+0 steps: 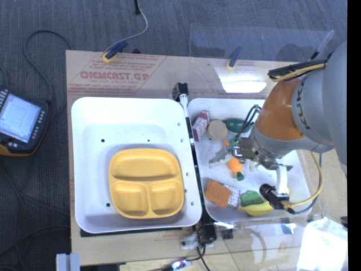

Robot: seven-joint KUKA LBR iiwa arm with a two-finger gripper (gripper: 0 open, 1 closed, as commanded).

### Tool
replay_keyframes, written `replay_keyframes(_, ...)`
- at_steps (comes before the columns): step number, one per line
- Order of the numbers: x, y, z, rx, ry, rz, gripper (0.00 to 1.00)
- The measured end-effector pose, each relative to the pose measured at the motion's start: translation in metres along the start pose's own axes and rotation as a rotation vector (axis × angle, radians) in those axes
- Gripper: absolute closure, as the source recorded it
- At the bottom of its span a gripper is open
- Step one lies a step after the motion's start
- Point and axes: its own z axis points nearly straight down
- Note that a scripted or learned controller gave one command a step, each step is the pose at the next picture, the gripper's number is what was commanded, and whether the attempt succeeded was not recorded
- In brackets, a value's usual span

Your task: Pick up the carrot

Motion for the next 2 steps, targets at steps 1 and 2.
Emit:
replay_keyframes(1, 0.0, -0.004, -0.006, 0.012, 0.002, 0.003, 1.0)
replay_keyframes(2, 0.05, -0.035, -0.079, 0.008, 0.002, 0.394, 1.0)
